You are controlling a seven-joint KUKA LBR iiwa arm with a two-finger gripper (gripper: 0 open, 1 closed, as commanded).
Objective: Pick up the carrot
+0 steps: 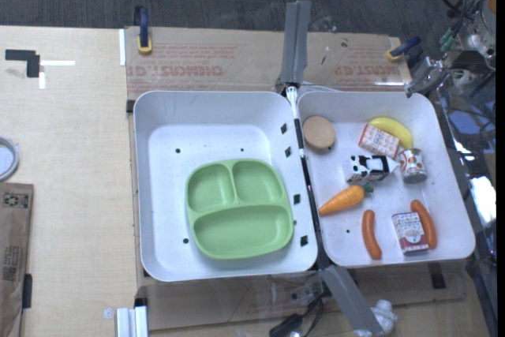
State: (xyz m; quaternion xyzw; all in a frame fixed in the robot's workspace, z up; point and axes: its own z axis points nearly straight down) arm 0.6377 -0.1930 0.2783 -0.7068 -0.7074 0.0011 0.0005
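We find the carrot (pixel 342 200) lying in the right bin (pixel 453 162), near that bin's left wall and a little below its middle. It rests on its side, tilted, with the orange tip pointing toward eight o'clock and the green top toward two o'clock. The green end touches, or nearly touches, a small black-and-white cow toy (pixel 368 166) that sits just at its one o'clock.

Around it we count the other pieces. A round tan cookie (pixel 319 132) lies toward eleven o'clock from the carrot, near the bin's upper left corner. A yellow banana (pixel 392 130) sits at the upper middle, with a red-and-white packet (pixel 379 141) overlapping its lower left side. A small can (pixel 411 165) stands just right of the cow toy. At four o'clock from the carrot lies one sausage (pixel 371 234), well apart from it; a second sausage (pixel 424 223) lies further right, with a small red box (pixel 409 233) between the two.

The left bin (pixel 150 170) holds a green divided plate (pixel 238 208) with three compartments.

At the upper right corner of the view, past the right bin's far corner, we see cabled hardware that is probably the gripper (pixel 464 28); it sits well apart from the carrot, and we cannot tell how its claw stands.
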